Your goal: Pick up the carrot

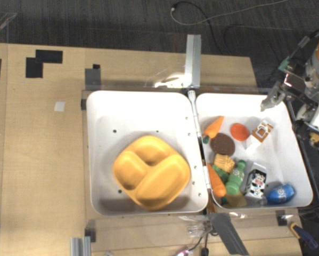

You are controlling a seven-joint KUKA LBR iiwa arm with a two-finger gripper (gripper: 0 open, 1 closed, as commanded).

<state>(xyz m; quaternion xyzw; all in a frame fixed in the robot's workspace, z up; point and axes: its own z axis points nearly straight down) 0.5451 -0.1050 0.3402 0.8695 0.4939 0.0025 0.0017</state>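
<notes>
Wooden tabletop (37, 159) is carrying two shallow white bins lying side by side, their inner rims touching along a central seam. The left bin (103, 143) is holding a yellow divided plate (151, 172) turned at a slant, leaving bare floor open along its far and left walls. The right bin (287, 159) is keeping its clutter toward the seam and near edge, with open room showing along its far wall and right side. The grey arm (316, 84) is reaching in from the right, its gripper (269, 101) hanging over the right bin's far right corner; whether it is spread or pressed together I cannot tell. The carrot (214, 126) is lying tilted near the seam, just beside a brown disc (222, 144), with a second orange carrot-like piece (217, 181) lying nearer the front edge beside a green bottle (235, 179). A red ball (239, 132), a blue object (280, 193) and a small brown carton (262, 132) are sitting apart.
</notes>
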